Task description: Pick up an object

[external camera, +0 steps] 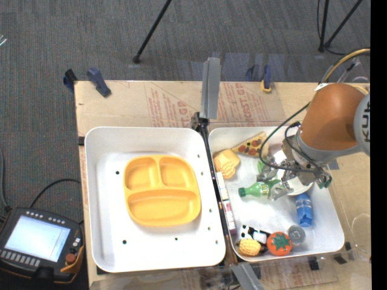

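We lower our end effector over the green bottle for a pick; its grip state is unclear.

The arm's orange band hides the right bin's far corner.

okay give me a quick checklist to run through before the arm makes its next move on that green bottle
1. End effector over the right bin: ok.
2. Green bottle lying on its side beside the end effector: ok.
3. Bottle between the fingers: cannot tell.
4. Neighbours crowding the bottle: not ok, the corn piece and blue bottle lie close.
5. Yellow tray flat in the left bin: ok.
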Motion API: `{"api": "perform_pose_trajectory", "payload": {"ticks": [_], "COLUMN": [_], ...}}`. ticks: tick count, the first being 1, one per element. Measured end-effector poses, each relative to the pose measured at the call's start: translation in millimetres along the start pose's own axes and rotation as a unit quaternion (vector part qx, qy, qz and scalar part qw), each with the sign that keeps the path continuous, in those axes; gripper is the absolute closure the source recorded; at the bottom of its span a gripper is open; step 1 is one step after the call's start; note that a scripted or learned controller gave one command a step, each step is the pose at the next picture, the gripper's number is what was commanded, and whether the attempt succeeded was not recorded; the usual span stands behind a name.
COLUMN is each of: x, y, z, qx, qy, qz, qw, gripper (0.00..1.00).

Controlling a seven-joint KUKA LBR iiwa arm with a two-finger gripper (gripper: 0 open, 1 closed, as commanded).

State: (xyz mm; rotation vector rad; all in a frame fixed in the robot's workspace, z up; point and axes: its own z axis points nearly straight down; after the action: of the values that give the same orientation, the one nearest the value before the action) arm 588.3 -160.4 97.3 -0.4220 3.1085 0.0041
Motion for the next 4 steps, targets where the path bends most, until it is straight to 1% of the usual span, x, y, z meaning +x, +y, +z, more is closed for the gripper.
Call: {"api": "perform_pose_trajectory", "payload": {"ticks": [1,2,3,4], "x": [0.1,-18.0,-19.7,-79.1], "y": [0.3,41.5,42.6,59.6], "z": [0.5,10.1,-0.2,-127.8], "qx": [0.0,-0.001,-0.001,0.004], "qy": [0.0,0.002,0.0,-0.006], "qz": [0.0,-0.053,-0.053,-0.091], "qw": [1.0,0.9986,0.9986,0.9958], "gripper": [0.0,0.0,1.0,1.0]}}
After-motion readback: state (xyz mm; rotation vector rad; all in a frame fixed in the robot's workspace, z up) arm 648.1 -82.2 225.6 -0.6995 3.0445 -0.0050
